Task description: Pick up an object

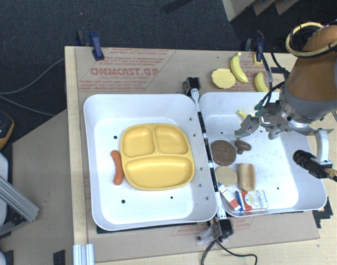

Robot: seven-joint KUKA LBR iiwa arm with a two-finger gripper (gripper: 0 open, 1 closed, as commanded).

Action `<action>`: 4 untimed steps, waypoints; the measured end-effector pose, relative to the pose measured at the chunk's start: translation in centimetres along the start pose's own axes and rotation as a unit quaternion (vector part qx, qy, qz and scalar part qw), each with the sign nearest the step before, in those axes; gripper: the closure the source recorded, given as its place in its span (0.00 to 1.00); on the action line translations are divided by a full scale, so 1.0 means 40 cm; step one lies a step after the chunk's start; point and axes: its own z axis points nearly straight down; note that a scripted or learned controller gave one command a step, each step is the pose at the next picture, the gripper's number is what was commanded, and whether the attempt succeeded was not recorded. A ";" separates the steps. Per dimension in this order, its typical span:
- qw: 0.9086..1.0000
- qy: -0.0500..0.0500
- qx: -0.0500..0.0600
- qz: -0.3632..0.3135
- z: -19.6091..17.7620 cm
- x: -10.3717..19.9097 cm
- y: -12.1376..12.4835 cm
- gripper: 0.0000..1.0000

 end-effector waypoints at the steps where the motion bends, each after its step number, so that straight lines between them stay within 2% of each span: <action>1: 1.000 0.000 0.003 0.003 0.323 -0.111 -0.075 0.00; 2: 1.000 0.001 0.002 0.000 0.311 -0.055 -0.129 0.00; 3: 1.000 0.001 0.000 0.001 0.286 -0.057 -0.125 1.00; 4: 1.000 0.001 -0.007 -0.006 0.046 0.141 -0.008 1.00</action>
